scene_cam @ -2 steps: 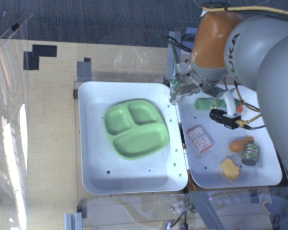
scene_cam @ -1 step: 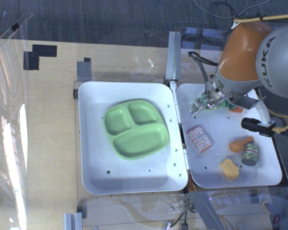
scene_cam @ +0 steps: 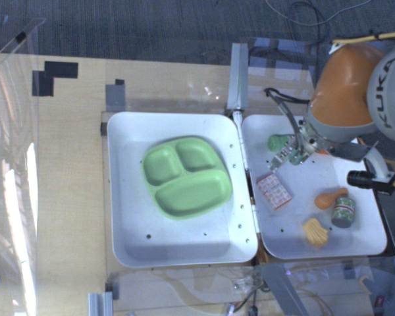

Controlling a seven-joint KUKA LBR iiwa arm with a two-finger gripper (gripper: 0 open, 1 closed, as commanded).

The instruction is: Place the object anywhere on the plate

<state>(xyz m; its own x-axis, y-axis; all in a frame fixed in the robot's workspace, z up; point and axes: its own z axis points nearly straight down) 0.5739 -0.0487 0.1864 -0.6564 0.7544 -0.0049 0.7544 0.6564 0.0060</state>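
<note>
Fixed overhead camera, slanted downward, both bins (scene_cam: 118, 196) visible

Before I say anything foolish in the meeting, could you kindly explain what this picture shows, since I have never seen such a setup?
Gladly. One fixed camera looks down at a slant on a bench with two shallow white bins. The grey and orange robot arm reaches in from the right, its gripper low over the right bin. That bin holds a green lump, a pink checked packet, an orange piece, a small can and a yellow ridged piece. The left bin holds a green divided plate. I cannot tell whether anything is held.
</note>
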